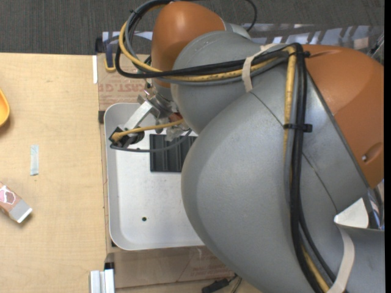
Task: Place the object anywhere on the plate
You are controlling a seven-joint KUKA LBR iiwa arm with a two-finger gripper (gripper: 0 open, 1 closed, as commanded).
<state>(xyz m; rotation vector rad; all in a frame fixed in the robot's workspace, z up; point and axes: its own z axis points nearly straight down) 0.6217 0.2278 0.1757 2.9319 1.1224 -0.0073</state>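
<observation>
A light wooden bench top is seen on the left of the camera view. On it, a small pale grey strip lies upright in the picture, well apart from a wrapped block with a reddish end near the left edge. An orange curved edge is cut off by the frame at the far left. A shallow white bin stands just beside the wood, with a small dark speck on its floor. Brown cardboard with reddish lettering is visible behind the bin.
</observation>
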